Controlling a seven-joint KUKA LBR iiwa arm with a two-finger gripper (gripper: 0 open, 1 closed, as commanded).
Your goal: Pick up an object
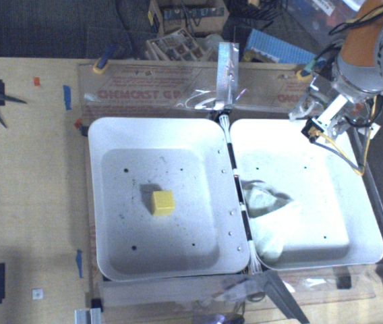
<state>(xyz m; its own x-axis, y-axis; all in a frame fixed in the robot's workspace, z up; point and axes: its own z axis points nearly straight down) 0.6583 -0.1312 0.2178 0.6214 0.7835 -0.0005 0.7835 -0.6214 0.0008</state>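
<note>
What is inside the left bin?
One yellow block lies near the middle of the floor of the left bin. Only the floor patch beneath the block is covered.

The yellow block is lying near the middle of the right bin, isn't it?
Not quite. The camera view shows the yellow block lying near the middle of the left bin, not the right bin. The rest is right: it does lie near the middle of its bin's floor.
</note>
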